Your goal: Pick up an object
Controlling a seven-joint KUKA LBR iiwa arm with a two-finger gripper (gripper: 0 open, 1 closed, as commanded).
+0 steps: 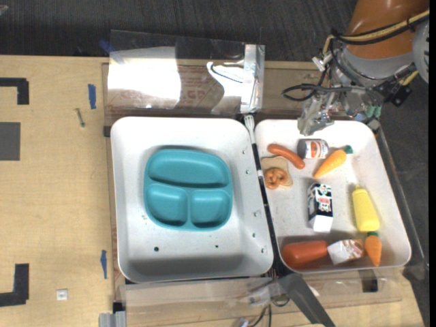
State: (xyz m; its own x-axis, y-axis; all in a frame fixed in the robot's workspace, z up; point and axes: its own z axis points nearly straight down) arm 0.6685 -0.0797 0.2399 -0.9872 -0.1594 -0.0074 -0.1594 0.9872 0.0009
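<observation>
Two white bins: left bin point(129, 251) has a teal divided tray point(188, 188), right bin point(395, 244) has the pickable items. Gripper point(315, 122) hovers at the right bin's top edge, just above the small can point(313, 148); jaw state unclear. Nothing lifted, so the grasp is still to do. Nearby: sausage point(286, 156), carrot point(331, 162).

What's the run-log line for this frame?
tool: above right bin far edge, over can | held: nothing seen | left bin: teal tray

Right bin point(394, 203) crowded: hot dog point(286, 155), pretzel point(276, 177), small can point(313, 148), carrot point(330, 162), milk carton point(321, 207), yellow bottle point(365, 210), red sausage point(305, 252) along the near wall.
</observation>
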